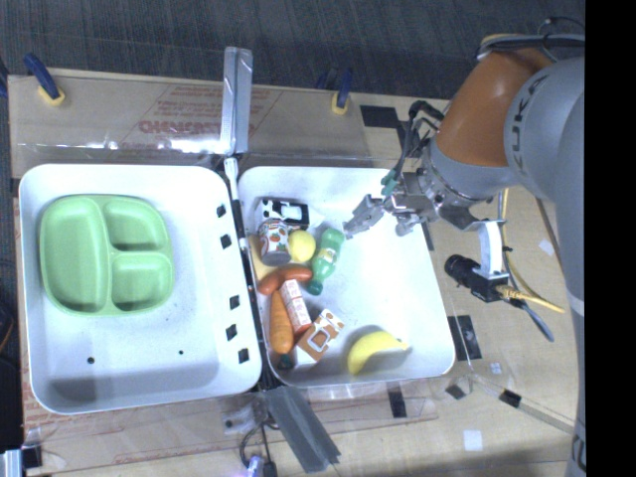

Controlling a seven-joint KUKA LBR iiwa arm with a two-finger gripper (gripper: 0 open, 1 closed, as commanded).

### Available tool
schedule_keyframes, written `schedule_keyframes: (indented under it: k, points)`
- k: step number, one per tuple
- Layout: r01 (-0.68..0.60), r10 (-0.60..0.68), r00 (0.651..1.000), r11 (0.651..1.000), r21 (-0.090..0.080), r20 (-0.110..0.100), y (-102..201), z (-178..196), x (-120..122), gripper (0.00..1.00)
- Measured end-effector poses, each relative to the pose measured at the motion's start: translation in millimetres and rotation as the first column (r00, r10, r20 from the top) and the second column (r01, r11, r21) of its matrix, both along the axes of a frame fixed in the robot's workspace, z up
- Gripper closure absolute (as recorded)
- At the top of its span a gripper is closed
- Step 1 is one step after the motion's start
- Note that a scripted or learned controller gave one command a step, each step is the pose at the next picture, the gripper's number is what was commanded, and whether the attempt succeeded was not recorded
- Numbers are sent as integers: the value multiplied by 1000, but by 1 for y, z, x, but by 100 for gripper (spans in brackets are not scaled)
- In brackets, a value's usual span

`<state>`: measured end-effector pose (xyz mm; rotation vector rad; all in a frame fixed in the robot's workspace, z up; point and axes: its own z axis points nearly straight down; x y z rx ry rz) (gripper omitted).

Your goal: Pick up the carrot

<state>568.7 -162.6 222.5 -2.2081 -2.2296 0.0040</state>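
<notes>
Two white bins sit side by side on the desk. Carrot (pixel 281 324) lies near the left wall of the right bin (pixel 422 296), among packaged items, long axis running roughly up-down in view. Gripper (pixel 370 214) hovers above the bin's upper middle; carrot lies down-left of it. Finger state cannot be determined.

The carrot (pixel 281 324) lies partly beneath a red packet (pixel 294 303), its lower tip lost against the bin wall (pixel 260 356). The gripper (pixel 383 212) fingers blur together, their spread unreadable. The arm (pixel 517 97) runs off frame right.
</notes>
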Motion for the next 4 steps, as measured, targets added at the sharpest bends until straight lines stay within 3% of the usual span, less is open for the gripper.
schedule_keyframes:
  k: [1,2,3,4]
  points:
    - [-374,374,927,927,1,2,-48,-131,-67,0]
    - [-183,183,983,983,-1,3,0,-131,21,0]
    - [54,-54,998,999,0,-16,67,-112,41,0]
    - [11,-11,1000,1000,1,-1,51,-132,-58,0]
